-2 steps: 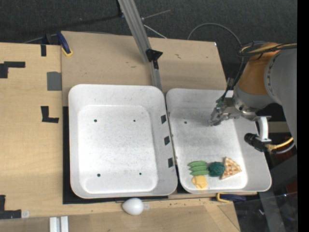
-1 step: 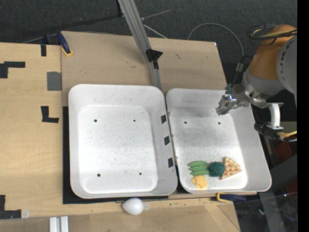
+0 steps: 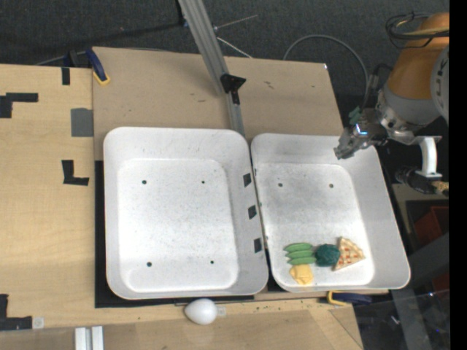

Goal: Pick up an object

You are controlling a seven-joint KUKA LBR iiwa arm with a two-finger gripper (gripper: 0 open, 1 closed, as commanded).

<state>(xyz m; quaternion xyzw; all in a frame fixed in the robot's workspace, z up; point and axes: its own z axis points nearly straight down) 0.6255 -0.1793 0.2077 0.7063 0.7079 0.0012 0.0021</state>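
Observation:
Several small toy foods lie together at the front of the right bin [image 3: 365, 195]: a green pea pod [image 3: 298, 251], a dark green broccoli piece [image 3: 327, 254], a pizza slice [image 3: 349, 253] and a yellow piece [image 3: 301, 273]. My gripper [image 3: 346, 146] hangs over the bin's far right corner, well behind those objects. Nothing shows between its fingers.
The left bin [image 3: 175, 210] sits beside the right one. A white egg-shaped object [image 3: 201, 311] rests on the bench in front of the left bin. A grey metal pole [image 3: 211, 49] slants in from the top toward the gap between the bins.

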